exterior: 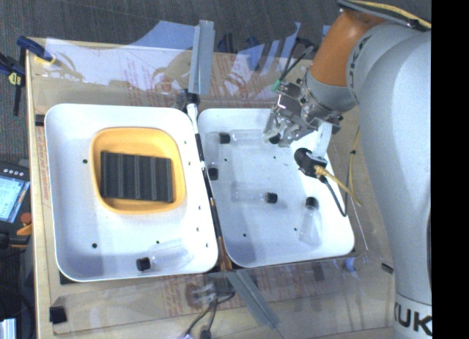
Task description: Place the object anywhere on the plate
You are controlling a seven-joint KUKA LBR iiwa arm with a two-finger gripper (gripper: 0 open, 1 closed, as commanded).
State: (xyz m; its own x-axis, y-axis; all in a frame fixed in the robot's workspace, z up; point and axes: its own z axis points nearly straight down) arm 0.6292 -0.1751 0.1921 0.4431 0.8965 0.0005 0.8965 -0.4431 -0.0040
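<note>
Landmark: the yellow plate, with a dark ridged insert at its centre. It sits in the left white bin, toward that bin's far side.

Gripper: positioned well to the view's right of the plate, over the far part of the right white bin. It hangs low over the bin floor. Whether it is released or clenched cannot be told at this angle, and no object can be confirmed in its grasp.

Objects: four clear vials with black caps, all lying flat.
- Nearest vial: in the plate's own bin, on the bin floor just off the plate's near edge and apart from it.
- Far vial: just past the bin divider from the plate, level with the plate's far edge and close to the gripper.
- Middle vial: beyond the divider, level with the plate's near edge.
- Outer vial: farthest from the plate, toward the right bin's outer wall.

Obstructions: the two raised bin rims and the divider strip run between the plate and the three vials in the right bin. A black cable with a yellow end hangs beneath the wrist, over the right bin on the side away from the plate.

Surroundings: a handheld screen lies off the bench, on the plate's opposite side from the arm.
</note>
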